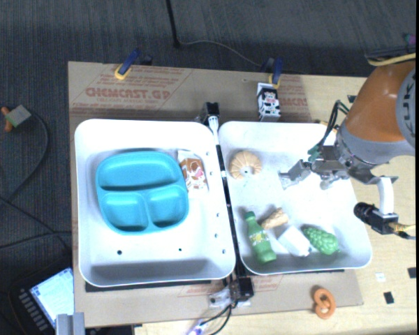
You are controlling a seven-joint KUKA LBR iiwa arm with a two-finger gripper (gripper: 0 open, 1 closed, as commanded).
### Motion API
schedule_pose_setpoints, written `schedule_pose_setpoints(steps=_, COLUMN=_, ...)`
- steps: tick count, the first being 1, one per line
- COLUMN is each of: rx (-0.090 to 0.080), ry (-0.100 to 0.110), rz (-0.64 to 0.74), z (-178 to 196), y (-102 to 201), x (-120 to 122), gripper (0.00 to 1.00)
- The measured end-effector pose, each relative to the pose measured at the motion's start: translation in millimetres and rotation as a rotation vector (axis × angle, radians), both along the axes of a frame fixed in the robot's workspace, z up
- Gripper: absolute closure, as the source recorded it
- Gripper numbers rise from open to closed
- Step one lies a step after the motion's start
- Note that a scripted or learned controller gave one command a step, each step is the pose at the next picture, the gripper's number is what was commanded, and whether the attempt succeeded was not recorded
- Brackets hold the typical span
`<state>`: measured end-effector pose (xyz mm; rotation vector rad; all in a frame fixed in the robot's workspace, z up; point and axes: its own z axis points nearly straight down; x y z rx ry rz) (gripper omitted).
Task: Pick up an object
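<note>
The right bin (349, 208) holds a round tan bun (245, 163) at its far left. Along its near side lie a green bottle (260, 237), a small tan piece (274, 220), a white object (293, 242) and a bumpy green object (322, 240). My gripper (307, 178) hangs over the bin's middle right, above bare floor, well right of the bun and behind the near-side items. Its fingers (289, 175) are spread apart and hold nothing.
The left bin (91, 257) holds a blue divided tray (141, 189) and a small printed packet (192, 173) beside it. On the bench lie an orange ring (323, 301) at the front right and blue clamps (128, 64) at the back edge.
</note>
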<state>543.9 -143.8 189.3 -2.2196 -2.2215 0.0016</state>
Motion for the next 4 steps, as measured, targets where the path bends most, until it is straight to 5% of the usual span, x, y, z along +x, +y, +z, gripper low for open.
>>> schedule_pose_setpoints(steps=1, rx=0.000, ry=-0.002, rz=-0.001, z=-98, y=15, x=-53, gripper=0.00)
schedule_pose_setpoints(steps=2, rx=-0.002, ry=-0.004, rz=-0.003, z=-88, y=14, x=-52, gripper=1.00)
schedule_pose_setpoints(steps=3, rx=-0.002, ry=-0.004, rz=0.000, z=31, y=29, x=35, gripper=1.00)
schedule_pose_setpoints(steps=4, rx=-0.001, ry=-0.002, rz=0.000, z=71, y=62, x=-45, gripper=1.00)
